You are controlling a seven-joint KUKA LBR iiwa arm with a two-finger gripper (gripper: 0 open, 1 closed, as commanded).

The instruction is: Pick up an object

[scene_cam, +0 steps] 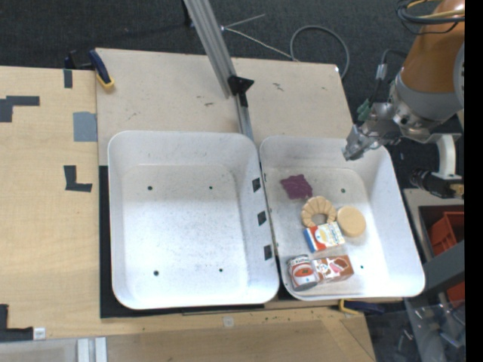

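Two white bins sit together on the pale bench; the right bin [392, 202] holds everything. Inside it, a purple scrap [296, 185], tan ring [318, 211], round biscuit [351, 222] and two small packets [323, 253] cluster near its middle. Above its far rim hangs the gripper [353, 151], nothing in it.

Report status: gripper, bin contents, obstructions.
Gripper over right bin's far right rim, holding nothing visible. Purple piece, ring, round disc, two packets grouped in that bin. Nothing blocking them.
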